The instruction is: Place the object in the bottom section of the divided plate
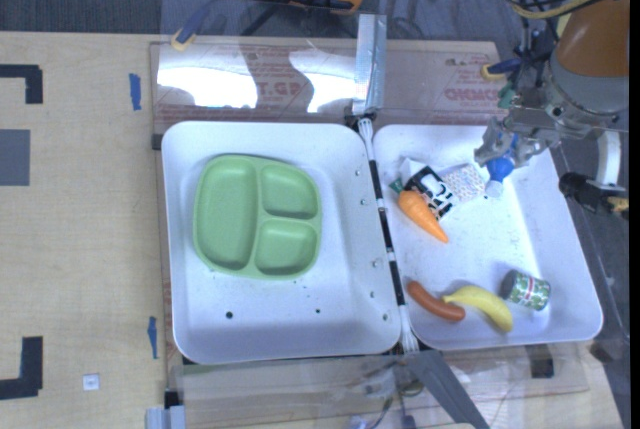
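Two white bins (265,332) sit side by side, with one green divided plate (258,215). There is one carrot (423,215), one sausage (435,303), one banana (483,305) and one small can (526,290).

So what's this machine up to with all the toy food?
A robot arm reaches in from the right, its pincer low over the top of the right bin, right by a small packet. A carrot, sausage, banana and small can also lie in that bin. The job is to put an object into the green divided plate in the left bin. Nothing is on the plate yet.
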Robot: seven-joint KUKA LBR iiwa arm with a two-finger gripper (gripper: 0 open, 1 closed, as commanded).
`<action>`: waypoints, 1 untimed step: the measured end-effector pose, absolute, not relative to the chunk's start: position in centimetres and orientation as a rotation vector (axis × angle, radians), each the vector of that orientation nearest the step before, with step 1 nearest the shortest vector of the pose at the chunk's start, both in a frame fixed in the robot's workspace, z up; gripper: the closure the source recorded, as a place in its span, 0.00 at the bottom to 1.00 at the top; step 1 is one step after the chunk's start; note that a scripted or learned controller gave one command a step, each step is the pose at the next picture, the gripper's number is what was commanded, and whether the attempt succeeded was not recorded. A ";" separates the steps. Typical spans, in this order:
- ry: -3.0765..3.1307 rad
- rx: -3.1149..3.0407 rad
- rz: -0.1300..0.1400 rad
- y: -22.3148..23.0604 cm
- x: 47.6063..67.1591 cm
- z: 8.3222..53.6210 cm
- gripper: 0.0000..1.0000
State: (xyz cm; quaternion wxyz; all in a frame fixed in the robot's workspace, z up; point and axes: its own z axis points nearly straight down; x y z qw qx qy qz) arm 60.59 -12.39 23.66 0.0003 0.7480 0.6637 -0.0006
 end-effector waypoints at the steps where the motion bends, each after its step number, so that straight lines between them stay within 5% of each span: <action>1: 2.305 2.137 -0.001 -1.6 60.0 19.8 1.00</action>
